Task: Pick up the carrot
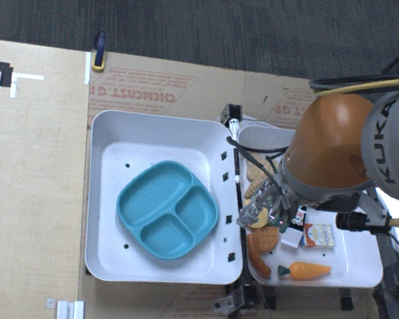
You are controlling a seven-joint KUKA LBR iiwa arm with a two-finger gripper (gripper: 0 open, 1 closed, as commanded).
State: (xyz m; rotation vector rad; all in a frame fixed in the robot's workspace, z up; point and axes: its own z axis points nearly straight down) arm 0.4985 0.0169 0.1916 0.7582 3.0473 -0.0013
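The carrot (308, 271), orange with a green stub at its left end, lies flat near the front edge of the right bin (366, 273). My gripper (260, 211) hangs low over the left part of that bin, up and to the left of the carrot and apart from it. The arm's orange band and grey wrist cover much of the bin's back half. Nothing can be seen held in the gripper.
Around the gripper lie a waffle-like piece (265, 239), a brown sausage (258, 265), a small carton (319, 236) and a pale bread piece (254, 186). The left bin (98, 180) holds a blue divided plate (168, 209).
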